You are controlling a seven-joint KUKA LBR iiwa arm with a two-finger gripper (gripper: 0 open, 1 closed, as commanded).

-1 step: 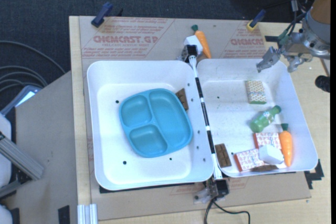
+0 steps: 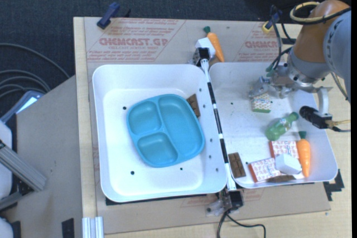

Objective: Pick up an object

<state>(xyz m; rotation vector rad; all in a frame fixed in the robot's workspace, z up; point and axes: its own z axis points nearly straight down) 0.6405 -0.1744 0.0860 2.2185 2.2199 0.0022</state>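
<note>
The grey arm (image 2: 329, 36) comes in from the right edge, its orange band high at the top right, and bends down over the far part of the right bin (image 2: 234, 92). The wrist points toward the left, so that the gripper (image 2: 263, 88) sits low above the bin floor, near the bin's back wall. Whether it is released or clenched cannot be told from this angle; nothing is seen held in it.

Just below the gripper lies a small pale patterned packet (image 2: 260, 103), close to it. Farther toward the front of the same bin are a green bottle (image 2: 279, 126) lying on its side, a toy carrot (image 2: 303, 156) near the right wall, a red-and-white box (image 2: 281, 149) beside the carrot, a white block (image 2: 288, 165), a second red-and-white packet (image 2: 261, 168) and a brown bar (image 2: 236, 164) by the left wall.

The left bin (image 2: 111, 120) holds a blue divided plate (image 2: 164, 130) with a small brown piece (image 2: 193, 105) at its far edge. Another carrot (image 2: 215, 46) lies on the bench (image 2: 139, 42) behind the bins.
</note>
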